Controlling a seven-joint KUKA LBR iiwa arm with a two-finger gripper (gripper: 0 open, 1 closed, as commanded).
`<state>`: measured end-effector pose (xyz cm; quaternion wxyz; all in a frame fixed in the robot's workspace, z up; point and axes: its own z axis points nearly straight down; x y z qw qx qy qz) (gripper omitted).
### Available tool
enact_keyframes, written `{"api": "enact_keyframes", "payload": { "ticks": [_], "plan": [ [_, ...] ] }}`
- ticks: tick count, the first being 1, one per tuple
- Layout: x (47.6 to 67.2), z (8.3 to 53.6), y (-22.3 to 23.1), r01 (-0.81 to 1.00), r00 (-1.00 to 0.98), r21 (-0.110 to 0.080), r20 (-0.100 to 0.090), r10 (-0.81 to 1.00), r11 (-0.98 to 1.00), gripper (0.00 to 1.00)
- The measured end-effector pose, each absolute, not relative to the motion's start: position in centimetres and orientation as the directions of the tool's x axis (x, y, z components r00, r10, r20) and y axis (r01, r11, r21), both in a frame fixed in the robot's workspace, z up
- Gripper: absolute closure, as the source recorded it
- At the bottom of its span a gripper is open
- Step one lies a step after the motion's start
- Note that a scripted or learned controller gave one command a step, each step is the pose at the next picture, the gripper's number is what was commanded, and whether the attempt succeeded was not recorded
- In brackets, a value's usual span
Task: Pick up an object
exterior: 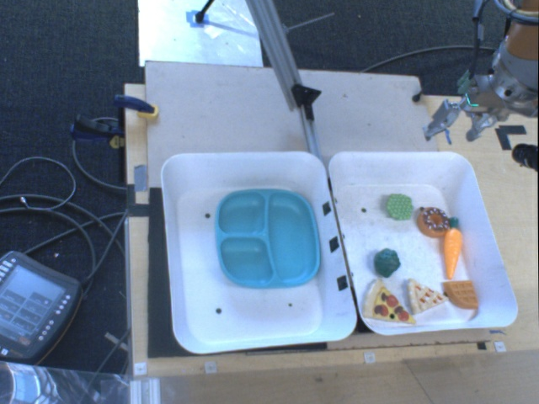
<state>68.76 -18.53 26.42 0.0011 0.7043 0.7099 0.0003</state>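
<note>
Claw spread open, nothing between fingers, hanging over counter just beyond far rim of right bin. Task barely begun: no object picked, everything left to do. Candidates all below claw inside bin: green piece and donut nearest, carrot next, dark green piece, pizza slice, sandwich wedge farthest. Blue tray in left bin, well off to claw's side.
</note>
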Motion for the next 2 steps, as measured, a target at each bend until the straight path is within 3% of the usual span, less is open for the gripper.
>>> {"api": "enact_keyframes", "payload": {
  "ticks": [1, 2],
  "plan": [
    [68.7, 26.4, -18.6, 1.0, -0.008, 0.002, -0.002, 1.0, 0.008, 0.0],
    [68.6, 20.3, -18.0, 1.0, -0.008, -0.003, 0.0, 1.0, 0.008, 0.0]
  ]
}}
